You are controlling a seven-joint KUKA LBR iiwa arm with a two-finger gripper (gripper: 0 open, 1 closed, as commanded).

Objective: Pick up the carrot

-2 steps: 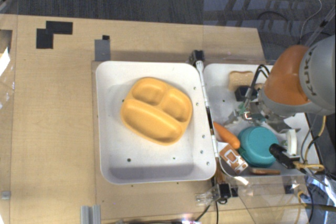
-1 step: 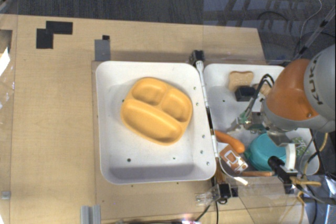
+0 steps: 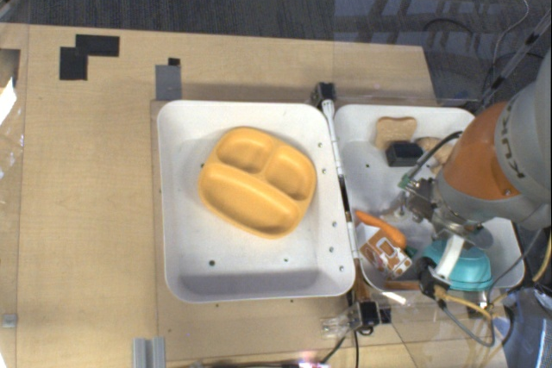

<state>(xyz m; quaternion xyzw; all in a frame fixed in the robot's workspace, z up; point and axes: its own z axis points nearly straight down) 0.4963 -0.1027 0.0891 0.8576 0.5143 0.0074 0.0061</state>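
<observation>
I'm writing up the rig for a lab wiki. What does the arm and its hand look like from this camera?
The arm is grey, rounded and thick, with a broad orange band above the wrist. Below that sits a grey wrist section with dark metal hardware and a small green part. Thin cables loop beside it. The hand is small, dark and metallic; its details are too blurred to describe.
</observation>
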